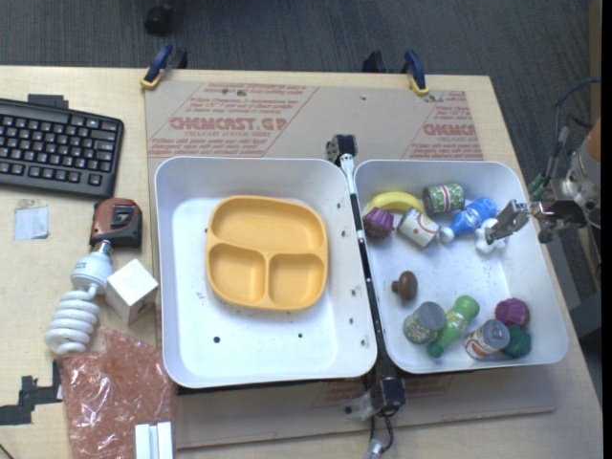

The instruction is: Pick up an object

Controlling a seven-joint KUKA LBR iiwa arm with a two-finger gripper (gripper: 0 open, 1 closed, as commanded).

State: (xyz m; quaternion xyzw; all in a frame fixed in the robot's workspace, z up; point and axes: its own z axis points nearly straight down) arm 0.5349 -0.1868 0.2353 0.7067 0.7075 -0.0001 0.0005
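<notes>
claw: my gripper hangs at the right bin's right side, fingers spread, nothing between them
nearest item: blue bottle, just left of my fingertips
top row: banana, purple piece, white cup, green can
left bin: yellow divided tray
</notes>
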